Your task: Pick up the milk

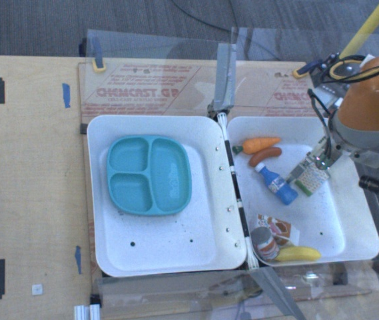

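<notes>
— Over in the right bin (349,242), see that small bottle with the blue base and white neck? I take that for the milk (277,183). It's lying on its side, slanted, just below the sausage (264,155) and the carrot (261,143).

— And the end effector (311,173)?

— Just beside the bottle's blue end, on its right. Whether it touches I can't say, and I cannot tell how wide it stands either; from this angle it's a grey blur. Nothing is visibly held.

— How would the bottle handle, you reckon?

— Looks like a toy: light, stiff plastic, smooth and rounded. Lying down like that it could roll or skid away if pushed from 1 side. I'd take it across the blue body, the widest part, not the thin neck.

— Anything in the way?

— The sausage sits near the neck, so the body end is freer. The banana (297,253) and a packet (274,231) are well apart, at the bin's near edge. The teal plate (149,176) is in the left bin (102,199).
</notes>
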`<state>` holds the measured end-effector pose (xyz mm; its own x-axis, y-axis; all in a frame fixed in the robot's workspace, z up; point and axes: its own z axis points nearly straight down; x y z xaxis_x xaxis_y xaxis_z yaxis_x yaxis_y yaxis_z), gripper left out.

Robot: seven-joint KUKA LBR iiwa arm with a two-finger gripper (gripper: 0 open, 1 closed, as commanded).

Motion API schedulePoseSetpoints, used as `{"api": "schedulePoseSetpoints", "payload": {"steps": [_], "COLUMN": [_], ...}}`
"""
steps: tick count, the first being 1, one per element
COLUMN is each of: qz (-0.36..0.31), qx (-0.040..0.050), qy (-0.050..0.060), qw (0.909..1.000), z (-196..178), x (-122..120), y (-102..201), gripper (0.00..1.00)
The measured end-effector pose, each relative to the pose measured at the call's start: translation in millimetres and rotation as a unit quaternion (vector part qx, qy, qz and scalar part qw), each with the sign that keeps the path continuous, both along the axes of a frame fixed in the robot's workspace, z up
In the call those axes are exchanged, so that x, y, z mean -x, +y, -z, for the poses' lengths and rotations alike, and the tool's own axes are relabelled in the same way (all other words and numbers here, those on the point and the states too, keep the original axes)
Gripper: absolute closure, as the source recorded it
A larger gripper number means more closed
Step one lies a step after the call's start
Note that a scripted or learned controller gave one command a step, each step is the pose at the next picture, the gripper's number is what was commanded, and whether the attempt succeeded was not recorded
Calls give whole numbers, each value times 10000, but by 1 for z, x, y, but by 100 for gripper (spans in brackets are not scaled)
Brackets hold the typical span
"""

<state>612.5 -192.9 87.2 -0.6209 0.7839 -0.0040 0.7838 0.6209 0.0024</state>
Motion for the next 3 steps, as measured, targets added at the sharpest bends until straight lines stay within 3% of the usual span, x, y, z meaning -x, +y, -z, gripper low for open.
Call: {"api": "schedulePoseSetpoints", "payload": {"steps": [1, 2, 3], "qz": [-120, -909, -884], "qx": [-19, 7, 2], "qy": [-1, -45, -60], "qw": [9999, 9958, 9961], "z": [-1, -1, -12], "x": [83, 129, 128], "y": [84, 88, 86], "gripper": [0, 0, 100]}}
